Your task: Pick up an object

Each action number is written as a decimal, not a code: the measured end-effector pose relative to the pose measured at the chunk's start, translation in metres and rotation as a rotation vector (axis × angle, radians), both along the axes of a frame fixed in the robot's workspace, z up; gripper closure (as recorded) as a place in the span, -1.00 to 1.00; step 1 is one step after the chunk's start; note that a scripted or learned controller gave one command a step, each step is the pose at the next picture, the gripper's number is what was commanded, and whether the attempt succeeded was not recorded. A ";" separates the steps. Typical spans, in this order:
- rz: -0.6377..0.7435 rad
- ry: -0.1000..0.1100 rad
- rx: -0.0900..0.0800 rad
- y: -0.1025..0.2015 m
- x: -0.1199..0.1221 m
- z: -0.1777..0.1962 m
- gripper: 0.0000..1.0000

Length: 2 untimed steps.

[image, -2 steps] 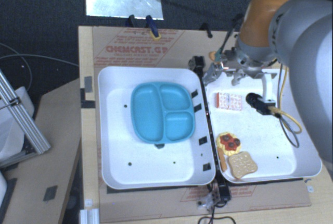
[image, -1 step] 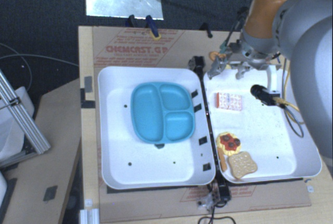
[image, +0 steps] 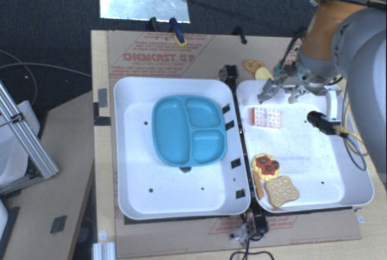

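Grey with an orange band, reaches in from the right and hangs over the far end of the right bin (image: pixel 314 159). Holds the jaws spread apart, tips pointing down, with nothing between them. Stands, by the look of it, at the approach step: poised above the bin's contents, not yet down on anything. Has a likely target close by, a small white packet with red print (image: pixel 266 117), lying flat on the bin floor just on the near side of the jaws and apart from everything else. Leaves two other candidates well apart at the near end of the same bin, a toy pizza slice (image: pixel 265 165) and a slice of toy toast (image: pixel 282 190), touching or nearly so; cannot tell which. Sits close to a small yellow piece (image: pixel 263 74) by the far rim, too small to name. Hangs well apart from the left bin (image: pixel 136 192), which bears a blue divided plate (image: pixel 187 130), broad, flat and probably awkward for two fingers. Calls next for a short shift toward the packet, a turn of the wrist to set the jaws across its narrower side, then a straight descent to the bin floor before closing. Risks skidding so thin and flat a packet along the floor instead of pinching it.
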<state>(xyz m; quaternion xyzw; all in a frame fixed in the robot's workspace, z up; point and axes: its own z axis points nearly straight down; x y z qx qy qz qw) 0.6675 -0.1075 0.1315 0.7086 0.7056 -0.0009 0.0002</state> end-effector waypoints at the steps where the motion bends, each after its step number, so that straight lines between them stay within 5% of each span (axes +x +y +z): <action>1: 0.002 -0.005 0.000 -0.052 0.001 -0.048 -1.00; 2: 0.004 -0.008 -0.001 -0.096 0.003 -0.044 -1.00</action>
